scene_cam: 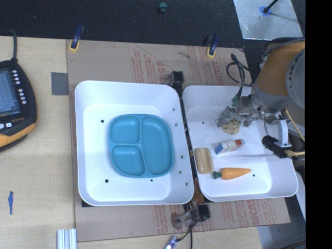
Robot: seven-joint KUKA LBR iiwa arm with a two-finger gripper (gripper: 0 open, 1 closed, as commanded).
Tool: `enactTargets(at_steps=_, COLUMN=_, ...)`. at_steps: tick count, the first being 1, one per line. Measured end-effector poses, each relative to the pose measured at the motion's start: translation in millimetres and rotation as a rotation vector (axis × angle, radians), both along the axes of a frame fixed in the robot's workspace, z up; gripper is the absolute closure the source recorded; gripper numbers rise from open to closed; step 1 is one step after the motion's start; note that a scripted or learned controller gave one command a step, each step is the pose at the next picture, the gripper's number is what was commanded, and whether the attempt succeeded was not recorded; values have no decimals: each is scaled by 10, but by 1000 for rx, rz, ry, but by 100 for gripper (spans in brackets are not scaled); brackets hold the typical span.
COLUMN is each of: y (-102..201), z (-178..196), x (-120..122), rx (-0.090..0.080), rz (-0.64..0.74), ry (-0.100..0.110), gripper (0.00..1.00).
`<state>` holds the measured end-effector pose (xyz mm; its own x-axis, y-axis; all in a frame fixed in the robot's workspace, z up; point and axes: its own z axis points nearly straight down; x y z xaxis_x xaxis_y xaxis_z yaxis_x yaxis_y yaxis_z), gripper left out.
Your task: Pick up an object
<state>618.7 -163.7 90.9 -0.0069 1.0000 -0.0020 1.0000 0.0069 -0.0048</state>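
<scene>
Grey end effector (pixel 234 114) over a cookie (pixel 230 124), grip state unclear, right bin (pixel 280 185)

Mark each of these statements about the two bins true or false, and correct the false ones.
1. The blue three-compartment plastic plate lies in the left white bin. True.
2. The orange toy carrot lies on the blue plate. False: it lies in the right white bin, near its front edge.
3. The small white tube with red and blue ends lies between the round tan cookie with dark spots and the carrot. True.
4. The tan bread-shaped block sits at the right bin's far right edge. False: it sits by that bin's left wall.
5. The gripper is above the left bin. False: it is over the right bin, at the cookie.
</scene>
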Motion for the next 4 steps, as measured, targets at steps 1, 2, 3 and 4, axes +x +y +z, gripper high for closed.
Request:
enactTargets(at_steps=1, y=-322, z=13, x=377, rx=2, rz=-3, ry=-3, gripper=0)
enactTargets(at_steps=2, y=85, z=7, x=-71, rx=1, rz=-1, ry=0, gripper=0)
enactTargets(at_steps=3, y=-110, z=12, x=378, rx=2, rz=-3, ry=-3, gripper=0)
enactTargets(at_steps=4, y=200, z=8, x=-70, rx=1, rz=-2, ry=-1, gripper=0)
